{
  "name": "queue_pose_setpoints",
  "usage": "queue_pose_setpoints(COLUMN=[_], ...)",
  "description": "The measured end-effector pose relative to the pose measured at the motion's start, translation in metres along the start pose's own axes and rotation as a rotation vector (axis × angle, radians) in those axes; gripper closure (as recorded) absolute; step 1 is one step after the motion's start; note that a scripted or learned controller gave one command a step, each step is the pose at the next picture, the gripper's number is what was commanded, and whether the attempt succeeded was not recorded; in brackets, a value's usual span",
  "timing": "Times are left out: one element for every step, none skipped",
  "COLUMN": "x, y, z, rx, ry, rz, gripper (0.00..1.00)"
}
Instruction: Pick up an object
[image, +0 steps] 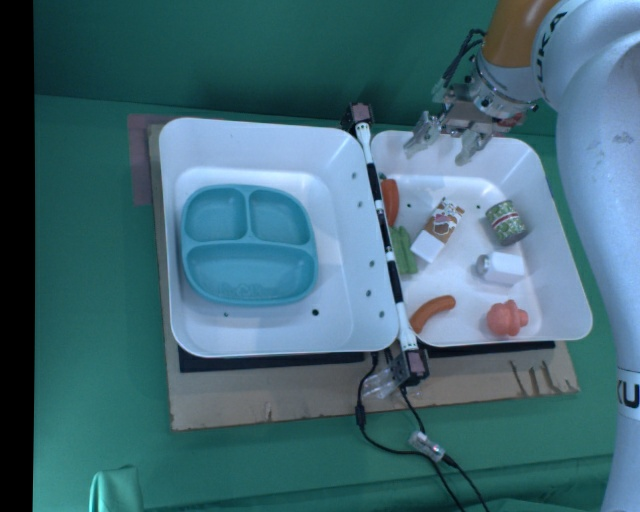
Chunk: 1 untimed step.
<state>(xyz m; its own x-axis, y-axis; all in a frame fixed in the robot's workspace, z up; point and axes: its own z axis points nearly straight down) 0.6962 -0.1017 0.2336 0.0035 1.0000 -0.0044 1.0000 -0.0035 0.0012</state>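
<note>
My gripper (446, 142) hangs above the far edge of the right bin (560, 290), fingers spread open with nothing between them. Below it in that bin lie a small carton with a brown printed face (440, 226), a green-labelled can (506, 222), a white bottle with a grey cap (499, 267), an orange sausage (432, 311), a red-orange tomato-like toy (507, 318), a carrot (390, 200) and a green pod (404, 249) along the left wall. All these things sit apart from the gripper.
The left bin (330, 170) holds a teal three-compartment plate (247, 243). A hinged divider bar (385, 235) runs between the bins. Cables (420, 445) trail off the bench's front edge. The arm's grey body (600, 200) rises along the right side.
</note>
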Motion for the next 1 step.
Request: queue_pose_setpoints(x=[-0.0052], y=[-0.0377], z=[0.0426], rx=[-0.003], ry=[0.001], rz=[0.000], gripper=[0.00])
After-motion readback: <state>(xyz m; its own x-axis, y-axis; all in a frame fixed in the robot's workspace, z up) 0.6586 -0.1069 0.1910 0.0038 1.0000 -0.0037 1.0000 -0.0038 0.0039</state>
